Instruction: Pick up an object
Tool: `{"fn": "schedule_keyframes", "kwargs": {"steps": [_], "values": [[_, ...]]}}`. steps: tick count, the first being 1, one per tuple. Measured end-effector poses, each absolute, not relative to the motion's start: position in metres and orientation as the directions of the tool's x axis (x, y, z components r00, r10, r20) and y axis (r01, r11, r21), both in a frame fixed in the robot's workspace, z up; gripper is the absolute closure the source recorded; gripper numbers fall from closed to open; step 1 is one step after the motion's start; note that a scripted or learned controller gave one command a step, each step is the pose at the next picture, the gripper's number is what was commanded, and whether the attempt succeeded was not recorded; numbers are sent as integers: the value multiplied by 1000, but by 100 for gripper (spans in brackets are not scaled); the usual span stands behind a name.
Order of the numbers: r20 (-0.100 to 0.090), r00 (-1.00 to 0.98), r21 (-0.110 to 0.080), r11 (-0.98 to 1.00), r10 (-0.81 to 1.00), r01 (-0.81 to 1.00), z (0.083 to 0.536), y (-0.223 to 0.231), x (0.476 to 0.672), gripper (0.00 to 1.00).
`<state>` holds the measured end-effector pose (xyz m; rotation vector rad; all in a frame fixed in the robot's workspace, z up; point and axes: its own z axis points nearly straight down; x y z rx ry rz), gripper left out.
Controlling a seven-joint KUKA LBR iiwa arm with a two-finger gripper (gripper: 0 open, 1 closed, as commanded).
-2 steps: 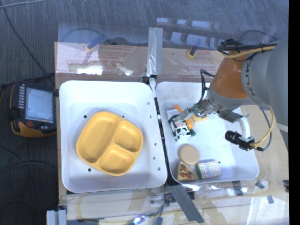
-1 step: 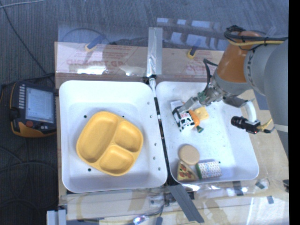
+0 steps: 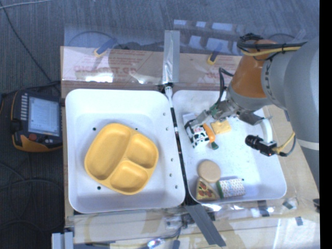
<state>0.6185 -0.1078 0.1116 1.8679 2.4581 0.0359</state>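
Left bin [image 3: 72, 154]: yellow divided tray [image 3: 121, 157] lying flat, centred. Right bin [image 3: 270, 188]: gripper [image 3: 199, 131] low at far-left corner over the black-and-white toy [image 3: 197, 135], beside the yellow block [image 3: 222, 126], presumably lined up for a grasp; whether anything is gripped, cannot tell. Cookie [image 3: 209, 170], pizza slice [image 3: 205, 190] and silver can [image 3: 231, 188] sit clustered at the near wall.

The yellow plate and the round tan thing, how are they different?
The yellow plate lies in the left bin; the round tan thing lies in the right bin. The yellow plate is much bigger and split into three sections; the round tan thing is small and plain on top. The plate lies alone, while the tan thing touches a pizza slice beside a silver can. Both lie flat.
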Motion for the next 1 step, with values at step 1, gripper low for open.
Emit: {"fn": "schedule_keyframes", "kwargs": {"steps": [1], "values": [[-22,-166,64,167,986,984,112,-107,590,0]]}}
